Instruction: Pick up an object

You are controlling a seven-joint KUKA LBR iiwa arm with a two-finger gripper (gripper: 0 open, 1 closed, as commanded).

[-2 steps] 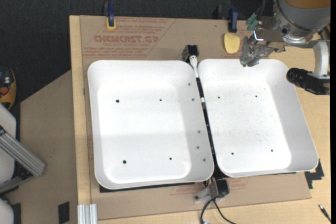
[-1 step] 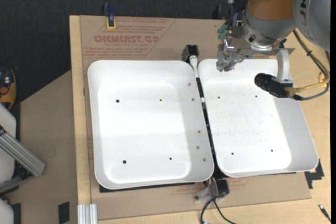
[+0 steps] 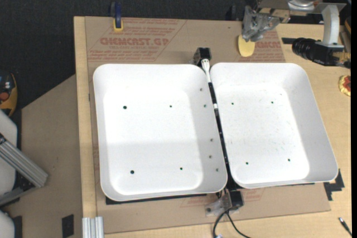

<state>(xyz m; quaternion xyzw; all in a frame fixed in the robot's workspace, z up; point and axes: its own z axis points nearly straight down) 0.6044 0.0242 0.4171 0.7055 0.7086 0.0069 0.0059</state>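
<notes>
White bins [image 3: 103, 86], two, side by side; one yellow object [image 3: 246, 47] beyond them.

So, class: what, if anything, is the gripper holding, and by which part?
The gripper is above the bench beyond the right bin, with a small yellow object just below its tip. Whether the object is actually gripped cannot be told.

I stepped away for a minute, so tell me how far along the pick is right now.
Looks done: the gripper is raised beyond the far rim of the right bin, with a small pale yellow object hanging at its fingertips. In hand: whether that grasp is secure; the fingers' contact is too small to confirm. Left: confirming the hold.
</notes>
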